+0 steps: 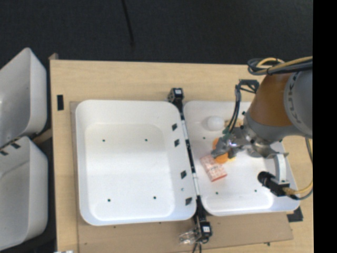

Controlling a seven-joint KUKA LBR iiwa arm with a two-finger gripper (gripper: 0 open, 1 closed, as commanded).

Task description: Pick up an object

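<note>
My gripper (pixel 225 145) hangs low over the middle of the right bin (pixel 247 202), reaching in from the right. An orange object (pixel 221 156) lies right under its tip, partly hidden by it. Just below and to the left lies a pale pink box (pixel 212 169) with a red pattern, touching or nearly touching the orange piece. A white egg-shaped object (pixel 214 123) rests near the far left corner of the same bin, apart from the gripper.
The left bin (pixel 126 162) stands beside the right one, joined by black clips (pixel 185 157) along the shared edge. A black clamp (pixel 175 94) sits at the far end of that edge. A black fitting with cable (pixel 271 182) hangs from the wrist.
</note>
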